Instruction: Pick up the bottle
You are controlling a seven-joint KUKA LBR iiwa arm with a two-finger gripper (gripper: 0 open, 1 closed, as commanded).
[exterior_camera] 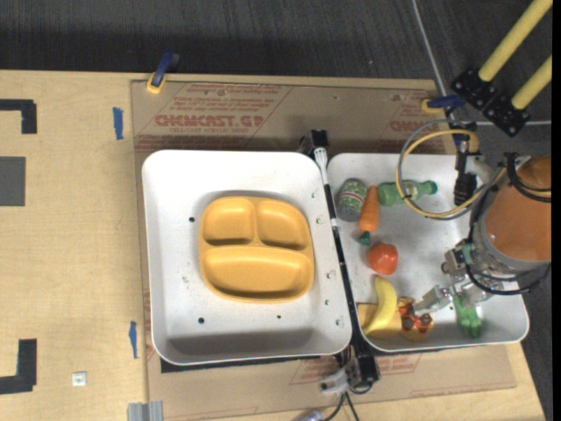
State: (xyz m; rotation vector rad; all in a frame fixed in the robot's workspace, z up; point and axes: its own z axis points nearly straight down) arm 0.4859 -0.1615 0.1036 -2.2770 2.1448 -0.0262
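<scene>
two white bins side by side on cardboard-covered bench. left bin has a yellow divided plate in the middle, w/ bare white floor all round it, lots of free room there. right bin is the crowded one.

bottle, green, lies on its side near the far edge of right bin, just right of the carrot, looks touching or nearly. a yellow cable loop crosses over it. small can sits at far-left corner by the bin divider, just beside the carrot. tomato mid bin, some bare floor around it. banana at near-left corner against the divider wall, small red/orange toy just right of it. green item near the near-right rim.

arm comes in from right, orange band over right side of the bin. claw is low in the near part of right bin, between the red/orange toy and green item, well apart from bottle. can't tell if fingers are apart or together, too small/cluttered; nothing seen clamped.
</scene>
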